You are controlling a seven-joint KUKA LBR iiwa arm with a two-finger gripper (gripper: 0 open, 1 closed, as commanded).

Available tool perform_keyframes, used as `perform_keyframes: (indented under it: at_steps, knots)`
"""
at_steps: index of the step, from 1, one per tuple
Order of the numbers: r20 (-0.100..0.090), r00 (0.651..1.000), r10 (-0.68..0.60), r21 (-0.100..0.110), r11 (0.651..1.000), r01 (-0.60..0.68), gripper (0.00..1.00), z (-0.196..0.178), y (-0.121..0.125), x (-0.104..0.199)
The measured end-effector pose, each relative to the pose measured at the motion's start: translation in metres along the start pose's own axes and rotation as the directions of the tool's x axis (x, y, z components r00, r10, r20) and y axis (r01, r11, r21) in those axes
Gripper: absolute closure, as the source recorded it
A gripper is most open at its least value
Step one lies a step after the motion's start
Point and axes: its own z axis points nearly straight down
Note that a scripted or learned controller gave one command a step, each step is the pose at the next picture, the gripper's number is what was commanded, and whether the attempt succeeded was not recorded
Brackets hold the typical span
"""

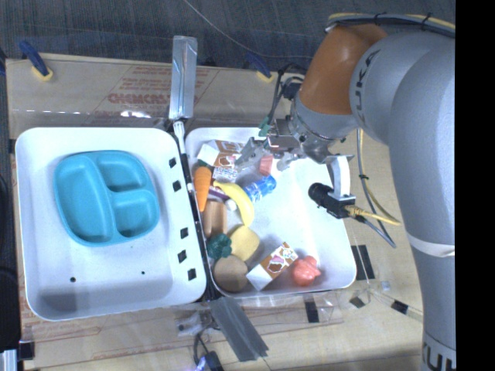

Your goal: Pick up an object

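Note:
The right bin holds several toy foods. Among them are an orange carrot, a yellow banana, a blue piece, a printed box and a small pink piece. My gripper hangs low over the bin's far part. Its two grey fingers are spread, one on each side of the small pink piece, and a gap shows between them and it. The gripper is open. The wrist hides whatever lies behind it.
At the right bin's near end lie a brown potato, a small carton, a red-pink fruit, a yellow lump and a teal piece. The left bin holds a blue divided plate. A black cable part hangs over the right bin.

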Motion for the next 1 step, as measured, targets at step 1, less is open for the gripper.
perform_keyframes:
  at_steps: [1]
  knots:
    - [0.001,0.998,-0.065,0.000,0.998,0.065,0.00,0.1171,-0.0397,-0.0095]
